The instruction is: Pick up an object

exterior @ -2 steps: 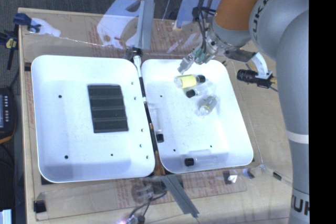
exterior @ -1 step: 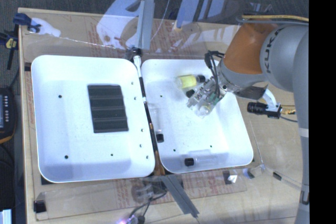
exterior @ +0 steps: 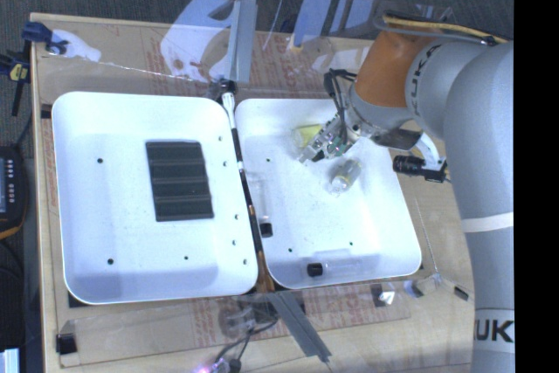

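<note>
Claw (exterior: 319,148) down inside the right bin (exterior: 384,253), near that bin's far edge and a little toward its right side; cannot tell whether open or shut, or whether anything sits in it. Just beside the claw, touching or nearly so, a small yellow-green object (exterior: 307,134) on the bin floor, on the side toward the far edge. Slightly nearer the bin's middle, a small clear, glassy object (exterior: 343,176), close to the claw but apart from it. Along the same bin's near edge, a clear piece with a black end (exterior: 316,268). Above the claw, grey arm (exterior: 463,127) with orange band (exterior: 387,70), coming in over the bin's right edge. Across the divider, in the left bin (exterior: 79,188), a black ribbed rectangular block (exterior: 179,180) lying flat close to the middle. Beneath both bins, a wooden bench (exterior: 113,39).
</note>
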Controlling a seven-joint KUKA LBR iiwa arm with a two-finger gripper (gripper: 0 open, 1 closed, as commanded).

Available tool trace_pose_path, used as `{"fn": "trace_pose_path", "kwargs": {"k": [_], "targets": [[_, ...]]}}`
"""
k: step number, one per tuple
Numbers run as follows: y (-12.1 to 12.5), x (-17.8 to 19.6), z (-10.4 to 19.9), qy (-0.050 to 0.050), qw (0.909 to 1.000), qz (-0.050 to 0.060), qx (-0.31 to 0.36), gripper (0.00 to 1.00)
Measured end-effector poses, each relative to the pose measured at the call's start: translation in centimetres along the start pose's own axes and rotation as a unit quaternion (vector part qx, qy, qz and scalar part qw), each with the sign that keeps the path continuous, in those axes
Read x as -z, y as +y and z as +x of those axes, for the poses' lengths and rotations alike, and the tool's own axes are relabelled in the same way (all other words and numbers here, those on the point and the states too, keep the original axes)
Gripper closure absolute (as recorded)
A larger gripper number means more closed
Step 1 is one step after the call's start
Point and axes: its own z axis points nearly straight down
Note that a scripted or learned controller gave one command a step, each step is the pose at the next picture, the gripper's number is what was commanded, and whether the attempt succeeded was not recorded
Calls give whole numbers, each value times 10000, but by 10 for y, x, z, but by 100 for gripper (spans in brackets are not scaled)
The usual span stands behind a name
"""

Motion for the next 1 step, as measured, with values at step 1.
{"fn": "trace_pose_path", "kwargs": {"k": [1], "targets": [[-2, -2, 3, 71, 10000, 37, -4, 0]]}}
